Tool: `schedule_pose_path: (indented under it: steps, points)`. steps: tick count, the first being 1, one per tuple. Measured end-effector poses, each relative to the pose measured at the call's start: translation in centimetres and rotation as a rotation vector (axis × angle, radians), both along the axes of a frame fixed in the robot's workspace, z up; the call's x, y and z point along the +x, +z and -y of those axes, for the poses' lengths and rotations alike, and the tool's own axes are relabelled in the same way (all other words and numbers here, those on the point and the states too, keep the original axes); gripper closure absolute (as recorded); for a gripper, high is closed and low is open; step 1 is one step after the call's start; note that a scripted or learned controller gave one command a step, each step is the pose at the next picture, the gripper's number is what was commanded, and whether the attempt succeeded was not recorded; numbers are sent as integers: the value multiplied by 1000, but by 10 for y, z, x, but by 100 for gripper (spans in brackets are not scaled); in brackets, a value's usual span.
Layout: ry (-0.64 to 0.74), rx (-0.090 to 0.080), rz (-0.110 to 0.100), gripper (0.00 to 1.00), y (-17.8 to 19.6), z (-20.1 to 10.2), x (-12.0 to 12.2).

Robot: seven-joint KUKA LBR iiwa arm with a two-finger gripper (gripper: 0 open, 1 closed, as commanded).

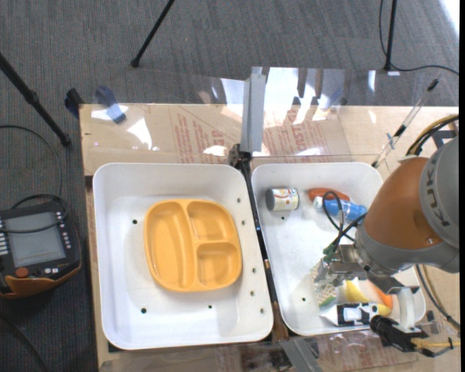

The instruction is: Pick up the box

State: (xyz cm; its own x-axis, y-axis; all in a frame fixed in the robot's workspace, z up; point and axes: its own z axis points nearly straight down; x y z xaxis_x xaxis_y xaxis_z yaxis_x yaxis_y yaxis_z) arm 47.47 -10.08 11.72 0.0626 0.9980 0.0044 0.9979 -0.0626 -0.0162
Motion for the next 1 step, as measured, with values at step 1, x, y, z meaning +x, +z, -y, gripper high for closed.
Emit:
schedule_pose_path:
  steps: [1]
  points:
    - [-290,-8,5,100,66,-23,1]
